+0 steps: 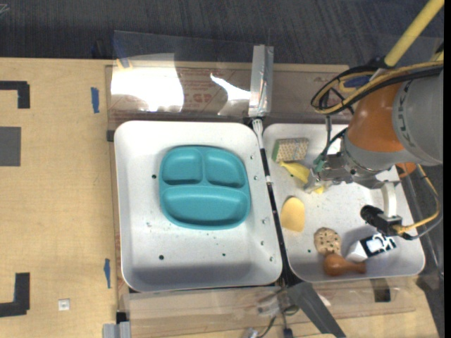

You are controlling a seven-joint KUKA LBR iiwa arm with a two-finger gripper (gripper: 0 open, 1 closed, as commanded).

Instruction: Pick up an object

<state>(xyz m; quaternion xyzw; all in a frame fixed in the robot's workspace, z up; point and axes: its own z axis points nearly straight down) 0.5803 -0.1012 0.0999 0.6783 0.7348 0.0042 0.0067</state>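
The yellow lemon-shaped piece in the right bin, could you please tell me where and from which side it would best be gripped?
Grip the lemon-shaped piece across its narrower middle, coming straight down from above. It lies flat on the right bin floor with its long axis roughly up-down in the camera view, and has open floor on its right. The bin wall runs close on its left, so centre the tool carefully.

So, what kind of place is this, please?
Most likely a robotics lab test bench, not a kitchen. Two shallow white bins sit side by side on a taped cardboard surface, a grey and orange robot arm reaches in, and the food looks like toys.
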